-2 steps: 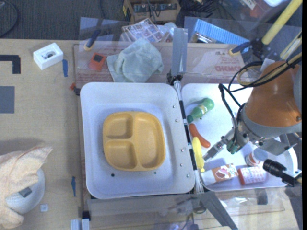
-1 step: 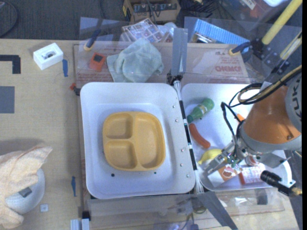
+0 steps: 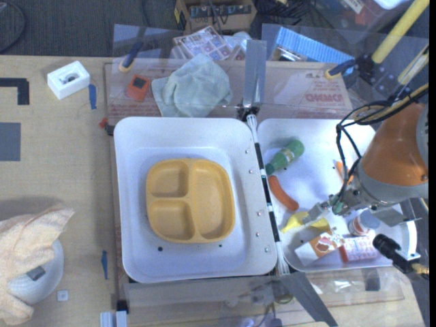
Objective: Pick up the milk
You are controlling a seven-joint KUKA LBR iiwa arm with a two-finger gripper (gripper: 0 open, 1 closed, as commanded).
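Observation:
The milk [image 3: 320, 245], a small white and orange carton, lies on its side near the front edge of the right bin [image 3: 310, 138]. My gripper [image 3: 328, 210] hangs low over the bin, just above and behind the carton, next to the tip of a yellow banana [image 3: 297, 221]. The grey wrist and the orange band [image 3: 398, 159] rise from it to the right. Nothing shows in the gripper's grasp.
The right bin also holds a green bottle [image 3: 285, 157], an orange-red sausage [image 3: 282, 193] and a white and red box [image 3: 358, 248] right of the milk. A yellow divided plate [image 3: 191, 199] sits in the left bin [image 3: 129, 182]. A cloth [image 3: 193, 86] lies behind the bins.

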